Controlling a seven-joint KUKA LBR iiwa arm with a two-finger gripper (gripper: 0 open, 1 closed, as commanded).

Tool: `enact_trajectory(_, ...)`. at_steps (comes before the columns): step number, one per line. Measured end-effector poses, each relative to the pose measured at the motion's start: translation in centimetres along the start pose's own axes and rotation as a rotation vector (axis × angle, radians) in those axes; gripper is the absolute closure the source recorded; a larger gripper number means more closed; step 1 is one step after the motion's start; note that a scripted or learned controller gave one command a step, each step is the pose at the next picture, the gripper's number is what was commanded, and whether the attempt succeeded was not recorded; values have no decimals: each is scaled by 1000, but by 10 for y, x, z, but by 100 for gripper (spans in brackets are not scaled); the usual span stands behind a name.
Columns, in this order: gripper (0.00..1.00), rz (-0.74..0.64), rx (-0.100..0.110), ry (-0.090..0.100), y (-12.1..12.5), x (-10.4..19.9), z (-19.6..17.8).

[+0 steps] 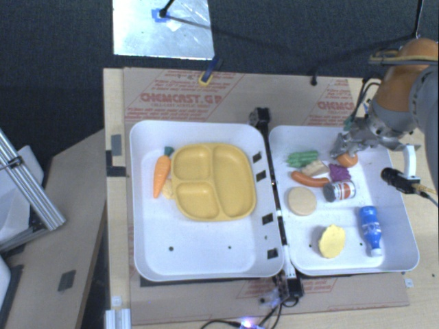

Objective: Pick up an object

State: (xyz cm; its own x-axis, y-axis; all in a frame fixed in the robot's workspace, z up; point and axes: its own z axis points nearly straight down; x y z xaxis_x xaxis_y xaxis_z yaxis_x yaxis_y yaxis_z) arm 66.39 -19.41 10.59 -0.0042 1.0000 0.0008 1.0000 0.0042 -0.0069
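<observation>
I am seeing the arm reaching in from the right, its grey body and orange band bending down over the right bin. The gripper is hanging low over that bin's far end, pointing down and leftward. A black cable is trailing from the wrist toward the bin's right rim.

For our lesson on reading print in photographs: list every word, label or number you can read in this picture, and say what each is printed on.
"CHEMCAST GP": red print on the brown board under the bins, left of the top edge.
"CHEMCAST": the same red print, slanted, on that board at the top right, partly cut off.
Can label: red and white, too small to read.
Blue bottle label: too blurred to read.
</observation>
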Motion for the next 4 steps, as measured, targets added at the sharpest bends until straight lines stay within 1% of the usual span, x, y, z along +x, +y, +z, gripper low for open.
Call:
enact_trajectory(1, 100, 2, -16, -3, -1, -2, -66)
enact_trajectory(2, 100, 0, -15, -3, 1, -2, -121)
enact_trajectory(3, 100, -6, -11, 0, 8, 54, -130)
enact_trajectory(4, 100, -4, -8, 0, 1, 98, -120)
